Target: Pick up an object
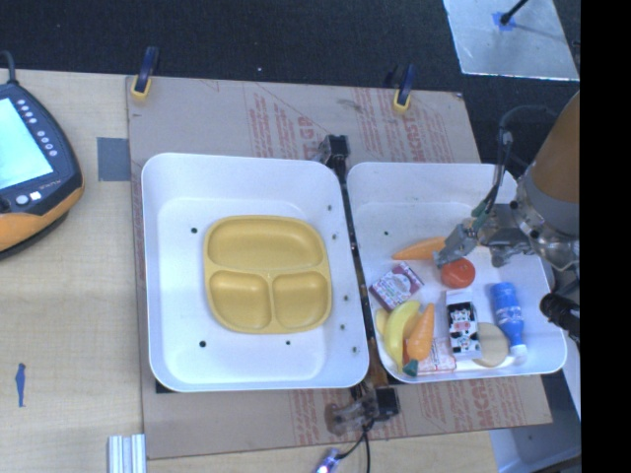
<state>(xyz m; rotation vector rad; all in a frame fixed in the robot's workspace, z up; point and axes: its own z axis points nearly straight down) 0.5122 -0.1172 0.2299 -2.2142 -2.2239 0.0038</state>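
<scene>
Right white plastic bin (434, 190), right half of the frame: holds a cluster of small toy foods. Left white plastic bin (163, 264), centre: holds a yellow three-compartment plastic tray (266, 270).

Contents of the right bin: a round red tomato-like piece (458, 273) in the bin's middle; a long orange carrot piece (419, 249) to its upper left; a small printed pink-and-white packet (395, 288); a yellow banana-shaped piece (398, 327) touching a second orange carrot-shaped piece (422, 334) at the lower left; a black-and-white printed carton (460, 325); a pale rounded piece (490, 343); a blue bottle with white cap (509, 316) toward the lower right.

Tool (463, 242): grey, reaching in from the right edge, hanging just above the red piece and the carrot's right end. Whether it is released or clenched cannot be told; nothing is seen between its tips.

Likely handling: the red piece looks light, stiff and smooth, so it may roll or slip; a hold across its widest part seems safest.

Obscured: the red piece's upper edge sits under the tool; the arm is cut off at the right edge; the carton's print is illegible.

Tabletop (69, 343): a grey-and-orange handheld control pendant (25, 170) at upper left.
</scene>
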